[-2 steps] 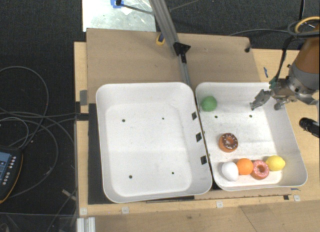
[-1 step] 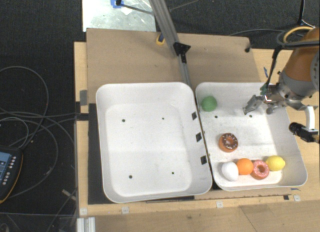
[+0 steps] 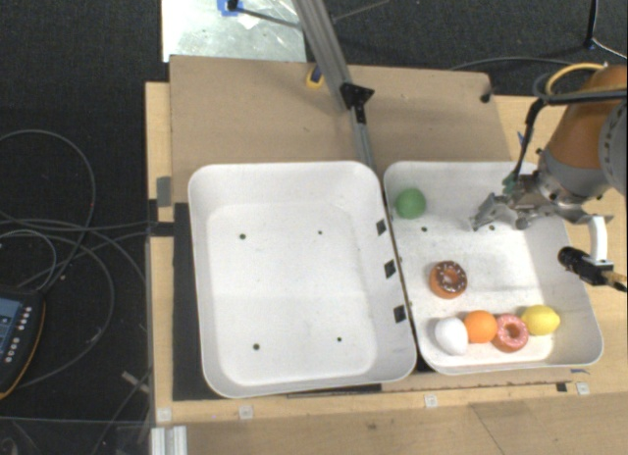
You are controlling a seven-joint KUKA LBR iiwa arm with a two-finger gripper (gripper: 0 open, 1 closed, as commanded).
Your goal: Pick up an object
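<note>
The right bin (image 3: 579,345) holds a green ball (image 3: 410,203) near its far left corner and a chocolate donut (image 3: 447,278) in the middle. Along its near wall lie a white egg (image 3: 451,335), an orange (image 3: 480,327), a pink donut (image 3: 510,332) and a yellow lemon (image 3: 541,321). My gripper (image 3: 498,216) hangs over the far part of this bin, to the right of the green ball and apart from it. It is open, with nothing between its fingers.
The left bin (image 3: 206,247) sits beside the right one, joined by black clips along the shared wall. A grey pole (image 3: 329,46) slants down from the top to the bins' far edge. Cables lie on the floor at left.
</note>
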